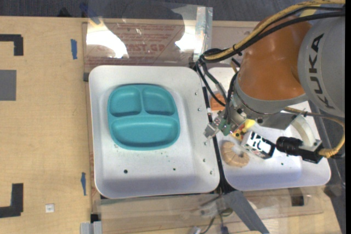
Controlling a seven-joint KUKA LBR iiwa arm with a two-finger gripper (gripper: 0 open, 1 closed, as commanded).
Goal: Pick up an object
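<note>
While hovering low in the right bin (307, 172), gripper (230, 126) jaws hidden, can't tell; tan cookie-looking thing (236, 157) just below, teal divided plate (144, 116) off left.

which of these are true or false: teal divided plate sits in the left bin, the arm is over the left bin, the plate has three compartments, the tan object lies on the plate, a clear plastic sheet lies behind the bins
1. The teal divided plate sits in the left bin. True.
2. The arm is over the left bin. False: it hangs over the right bin.
3. The plate has three compartments. True: two smaller ones at the far side, one wide one at the near side.
4. The tan object lies on the plate. False: it lies in the right bin, near its left wall.
5. A clear plastic sheet lies behind the bins. True.
</note>
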